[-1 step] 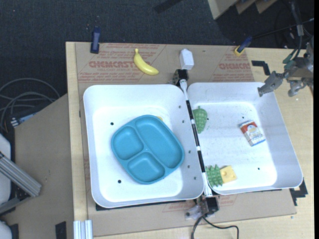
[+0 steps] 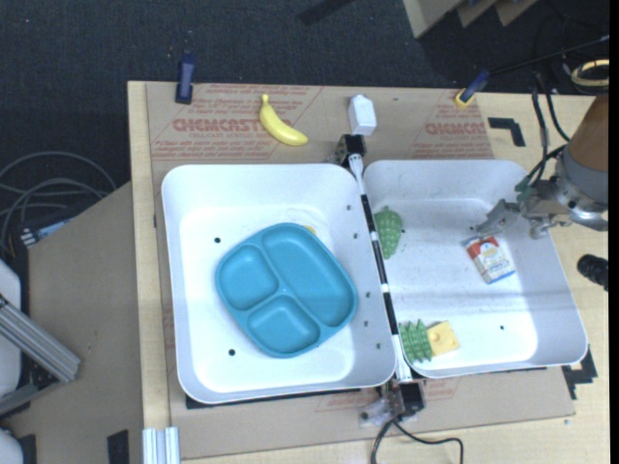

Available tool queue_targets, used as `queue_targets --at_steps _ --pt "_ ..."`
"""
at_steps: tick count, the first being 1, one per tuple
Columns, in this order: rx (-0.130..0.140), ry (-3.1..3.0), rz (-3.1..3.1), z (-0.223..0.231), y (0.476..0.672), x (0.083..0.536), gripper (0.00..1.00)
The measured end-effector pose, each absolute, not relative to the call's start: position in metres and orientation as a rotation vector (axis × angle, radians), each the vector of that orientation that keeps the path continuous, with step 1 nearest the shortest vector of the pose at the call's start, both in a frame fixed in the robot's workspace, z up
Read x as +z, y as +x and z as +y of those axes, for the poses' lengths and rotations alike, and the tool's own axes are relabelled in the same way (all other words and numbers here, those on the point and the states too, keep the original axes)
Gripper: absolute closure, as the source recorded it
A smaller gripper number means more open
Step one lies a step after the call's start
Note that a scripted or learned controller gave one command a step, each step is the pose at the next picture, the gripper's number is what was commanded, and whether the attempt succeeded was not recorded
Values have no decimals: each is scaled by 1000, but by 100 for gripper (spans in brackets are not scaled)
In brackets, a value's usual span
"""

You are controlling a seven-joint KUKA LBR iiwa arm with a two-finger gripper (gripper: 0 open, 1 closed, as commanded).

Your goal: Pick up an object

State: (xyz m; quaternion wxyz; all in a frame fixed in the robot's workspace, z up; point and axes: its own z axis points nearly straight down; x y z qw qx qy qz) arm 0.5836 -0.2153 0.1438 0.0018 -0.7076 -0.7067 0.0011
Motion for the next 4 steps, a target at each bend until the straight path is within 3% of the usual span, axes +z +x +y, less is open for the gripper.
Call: queue_targets --at_steps 1,2,3,4 --pt "2 -2218 -2220 -199 581 84 0" --pt "0 -2222 -2222 -200 582 95 100" --pt "-1 -2217 -2222 -102 587 85 100" --pt "-3 -2220 -2223 -20 570 185 100"
